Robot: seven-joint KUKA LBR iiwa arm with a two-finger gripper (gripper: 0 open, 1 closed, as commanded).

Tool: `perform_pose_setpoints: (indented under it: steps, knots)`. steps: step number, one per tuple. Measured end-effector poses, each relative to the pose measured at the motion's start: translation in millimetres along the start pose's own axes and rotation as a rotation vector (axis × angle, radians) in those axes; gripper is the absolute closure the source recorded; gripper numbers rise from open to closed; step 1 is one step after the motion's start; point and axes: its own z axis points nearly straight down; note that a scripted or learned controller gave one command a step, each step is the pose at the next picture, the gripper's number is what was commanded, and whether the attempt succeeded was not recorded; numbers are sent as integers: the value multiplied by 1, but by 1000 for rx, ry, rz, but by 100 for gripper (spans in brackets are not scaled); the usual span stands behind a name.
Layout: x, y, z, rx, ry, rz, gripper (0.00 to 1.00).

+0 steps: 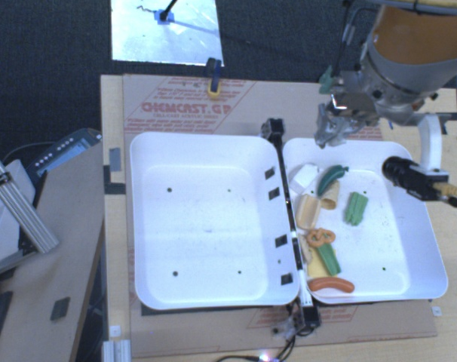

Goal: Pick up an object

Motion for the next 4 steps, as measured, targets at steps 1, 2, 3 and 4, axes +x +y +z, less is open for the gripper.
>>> perform_pose_setpoints:
  steps: [1,2,3,4]
  knots:
    - [86,13,109,9,1,-11,100]
    - [66,18,-40,-15,4,-4,100]
    - [123,-51,87,17,-2,-11,100]
    - [153,53,107,0,0,-5,100]
